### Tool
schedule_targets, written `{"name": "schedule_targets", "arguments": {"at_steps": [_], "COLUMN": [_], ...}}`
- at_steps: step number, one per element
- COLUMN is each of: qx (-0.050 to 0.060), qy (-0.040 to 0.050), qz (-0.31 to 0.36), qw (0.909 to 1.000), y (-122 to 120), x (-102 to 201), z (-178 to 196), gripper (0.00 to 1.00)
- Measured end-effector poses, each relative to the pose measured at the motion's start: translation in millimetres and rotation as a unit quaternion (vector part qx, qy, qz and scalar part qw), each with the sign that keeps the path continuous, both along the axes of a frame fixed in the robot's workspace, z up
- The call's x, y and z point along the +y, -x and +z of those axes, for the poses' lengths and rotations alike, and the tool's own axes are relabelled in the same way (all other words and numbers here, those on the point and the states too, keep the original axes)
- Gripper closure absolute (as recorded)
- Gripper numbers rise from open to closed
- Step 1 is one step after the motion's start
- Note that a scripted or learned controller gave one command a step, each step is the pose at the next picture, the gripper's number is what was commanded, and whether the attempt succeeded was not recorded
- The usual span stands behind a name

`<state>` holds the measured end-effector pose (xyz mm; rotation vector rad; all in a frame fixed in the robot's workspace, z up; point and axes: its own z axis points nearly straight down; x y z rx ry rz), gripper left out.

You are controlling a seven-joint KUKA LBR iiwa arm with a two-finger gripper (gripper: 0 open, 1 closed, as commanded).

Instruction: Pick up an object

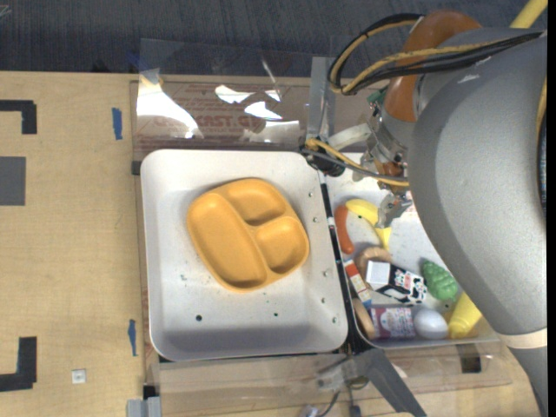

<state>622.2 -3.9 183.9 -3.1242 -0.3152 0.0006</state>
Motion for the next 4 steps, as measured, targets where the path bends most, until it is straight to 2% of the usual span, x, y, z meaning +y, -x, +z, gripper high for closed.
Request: {"name": "schedule_targets", "arguments": {"at_steps": [1, 2, 3, 4], "qx": [0.003, 0.0, 0.004, -0.001], "qy": [0.0001, -0.0005, 0.0, -0.0002], "qz": [-0.002, 0.002, -0.001, 0.002], "qw": [1.0, 1.0, 1.0, 1.0], "y": [30, 38, 63, 52], "x": [-68, -32, -50, -11], "z": [1, 27, -1, 41], "gripper": [0.0, 0.0, 0.0, 0.0]}}
